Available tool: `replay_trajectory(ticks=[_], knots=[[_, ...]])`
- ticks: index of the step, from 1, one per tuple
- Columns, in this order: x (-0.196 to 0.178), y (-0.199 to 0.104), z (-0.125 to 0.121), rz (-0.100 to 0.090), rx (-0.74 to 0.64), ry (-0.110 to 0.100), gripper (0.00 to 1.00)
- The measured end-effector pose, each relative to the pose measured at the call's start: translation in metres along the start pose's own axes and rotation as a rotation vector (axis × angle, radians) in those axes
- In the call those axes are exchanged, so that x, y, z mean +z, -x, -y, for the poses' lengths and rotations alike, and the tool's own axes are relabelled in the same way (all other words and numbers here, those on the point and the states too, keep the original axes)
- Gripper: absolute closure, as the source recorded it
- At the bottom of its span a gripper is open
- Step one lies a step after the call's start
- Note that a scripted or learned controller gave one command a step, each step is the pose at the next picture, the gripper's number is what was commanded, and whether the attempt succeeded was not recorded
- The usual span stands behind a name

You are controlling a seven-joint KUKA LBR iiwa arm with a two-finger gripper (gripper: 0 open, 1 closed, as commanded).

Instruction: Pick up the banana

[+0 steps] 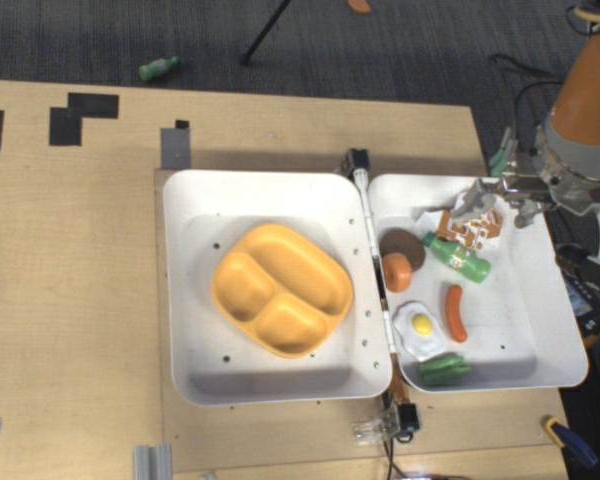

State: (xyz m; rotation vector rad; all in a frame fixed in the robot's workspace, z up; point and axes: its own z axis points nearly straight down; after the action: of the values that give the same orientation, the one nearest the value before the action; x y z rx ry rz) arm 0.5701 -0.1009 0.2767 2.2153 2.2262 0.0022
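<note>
Camera view: gripper (477, 206) (grip state unclear) hovered over right bin's (540, 368) far edge; yellow tray (280, 288) filled left bin (190, 268).

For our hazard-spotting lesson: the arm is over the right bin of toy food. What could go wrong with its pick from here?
The pincer hangs beside a green bottle and a patterned packet lying against each other, so it may close on the wrong item. The fried egg and the yellow divided plate might be mistaken for the target by colour.
</note>
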Motion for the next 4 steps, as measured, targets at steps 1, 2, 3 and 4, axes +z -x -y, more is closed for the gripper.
replay_trajectory(ticks=[1,2,3,4], knots=[[0.023,-0.006,0.057,0.001,-0.006,0.0,0.0],[0.001,-0.06,0.082,0.0,-0.293,0.001,0.0],[-0.003,-0.099,0.064,0.001,-0.766,0.003,0.0],[0.049,-0.115,0.07,0.0,-1.0,0.002,0.0]])
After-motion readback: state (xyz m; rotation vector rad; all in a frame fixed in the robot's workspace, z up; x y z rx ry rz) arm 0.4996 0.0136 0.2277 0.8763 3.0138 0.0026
